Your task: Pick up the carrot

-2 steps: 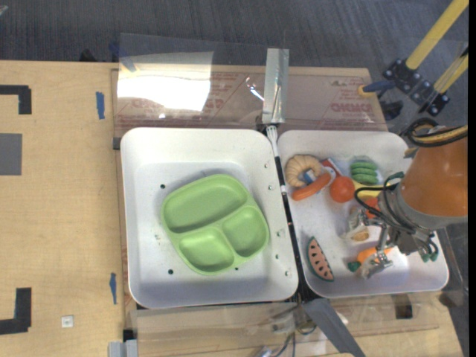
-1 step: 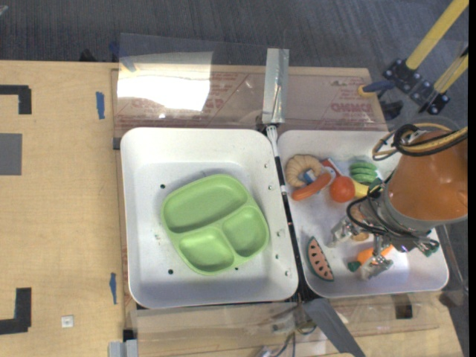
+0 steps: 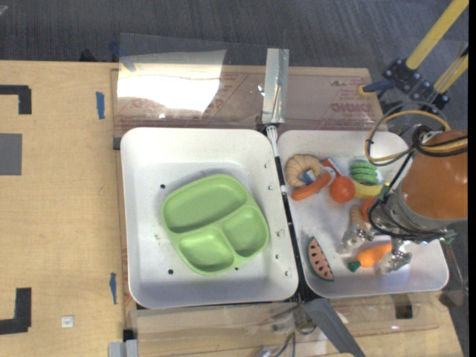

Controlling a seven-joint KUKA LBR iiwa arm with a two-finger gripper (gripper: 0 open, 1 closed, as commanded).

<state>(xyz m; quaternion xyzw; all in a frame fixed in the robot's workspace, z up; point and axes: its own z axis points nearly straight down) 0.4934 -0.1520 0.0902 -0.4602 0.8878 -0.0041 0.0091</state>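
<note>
1. Where the arm comes in from the right of the camera view, its gripper (image 3: 375, 255) sits low in the right bin (image 3: 439, 277), and the fingers (image 3: 355, 238) stand apart on either side of the carrot (image 3: 372, 256).
2. The carrot lies in the near part of that bin, orange with a green end, just right of the watermelon slice (image 3: 320, 259).
3. Farther back in the same bin lie a pretzel-like pastry (image 3: 303, 169), a sausage (image 3: 311, 187), a tomato (image 3: 342, 190) and a green ridged toy (image 3: 364, 172).
4. The left bin (image 3: 141, 169) holds a green divided plate (image 3: 214, 222).
5. Both bins rest on the wooden worktop (image 3: 52, 199).
</note>
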